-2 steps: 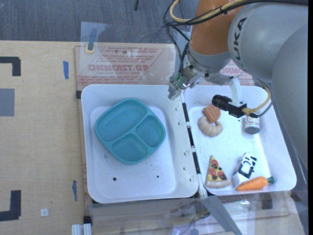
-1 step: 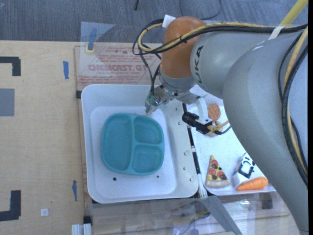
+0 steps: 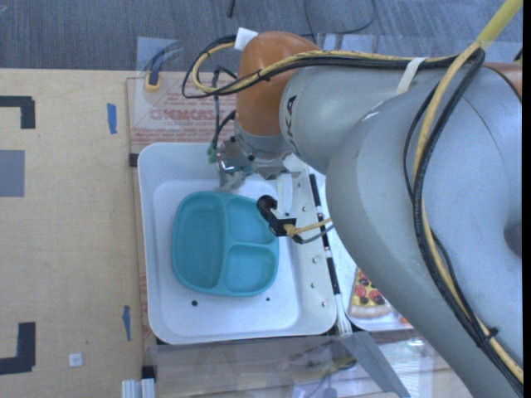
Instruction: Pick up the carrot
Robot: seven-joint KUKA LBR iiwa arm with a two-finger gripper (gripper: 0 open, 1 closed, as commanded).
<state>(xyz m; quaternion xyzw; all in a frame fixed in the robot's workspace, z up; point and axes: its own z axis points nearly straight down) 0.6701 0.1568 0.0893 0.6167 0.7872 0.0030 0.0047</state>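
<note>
We find the pincer (image 3: 231,171) low over the far edge of the left white bin (image 3: 153,222), just above a teal divided plate (image 3: 222,245), though we cannot tell its state. We see no carrot; red lettering on the surface (image 3: 66,222) behind is illegible.

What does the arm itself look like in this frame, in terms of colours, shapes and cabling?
The arm is bulky, with rounded light grey links and a glossy orange band above the wrist. Yellow and black cables run along its outside, taped on with a pale strap. The gripper below the band is small, dark metal, with a green part beside it. A black fitting with yellow wires hangs nearby.
</note>
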